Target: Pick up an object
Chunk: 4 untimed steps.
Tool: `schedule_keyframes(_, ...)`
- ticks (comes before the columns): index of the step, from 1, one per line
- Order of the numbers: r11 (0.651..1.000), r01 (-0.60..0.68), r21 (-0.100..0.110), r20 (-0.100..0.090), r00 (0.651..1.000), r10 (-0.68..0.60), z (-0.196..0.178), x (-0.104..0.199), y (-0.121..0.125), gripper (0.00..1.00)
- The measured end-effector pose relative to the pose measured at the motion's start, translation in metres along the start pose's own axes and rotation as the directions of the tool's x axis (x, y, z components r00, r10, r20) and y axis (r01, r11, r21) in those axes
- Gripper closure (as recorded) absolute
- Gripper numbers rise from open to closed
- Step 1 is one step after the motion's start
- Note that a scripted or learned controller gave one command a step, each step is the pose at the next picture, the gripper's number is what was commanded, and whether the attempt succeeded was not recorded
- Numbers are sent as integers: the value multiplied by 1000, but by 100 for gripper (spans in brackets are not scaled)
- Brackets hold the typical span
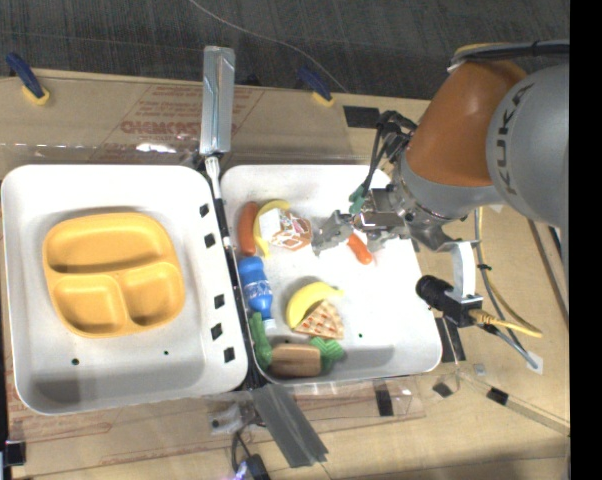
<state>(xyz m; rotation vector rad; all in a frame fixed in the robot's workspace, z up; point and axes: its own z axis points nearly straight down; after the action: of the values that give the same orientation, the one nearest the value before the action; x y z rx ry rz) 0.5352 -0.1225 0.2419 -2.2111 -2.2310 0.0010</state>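
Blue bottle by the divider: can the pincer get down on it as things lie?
Probably, from above: the blue bottle lies uncovered, but the bin wall and a banana crowd its sides.

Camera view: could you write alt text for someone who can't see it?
A grey robot arm with an orange band reaches its gripper over the right white bin of toy food, beside a small orange carrot. The left white bin holds a yellow divided plastic tray.
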Motion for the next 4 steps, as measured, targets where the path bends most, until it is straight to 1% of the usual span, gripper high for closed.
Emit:
schedule_keyframes(1,1000,9,0,2,1000,-9,18,-82,18,0)
schedule_keyframes(2,997,-75,-4,2,997,75,148,-86,44,0)
schedule_keyframes(3,986,169,-5,3,986,-169,51,-76,42,0)
schedule_keyframes(4,1000,25,4,-2,1000,-25,147,-38,63,0)
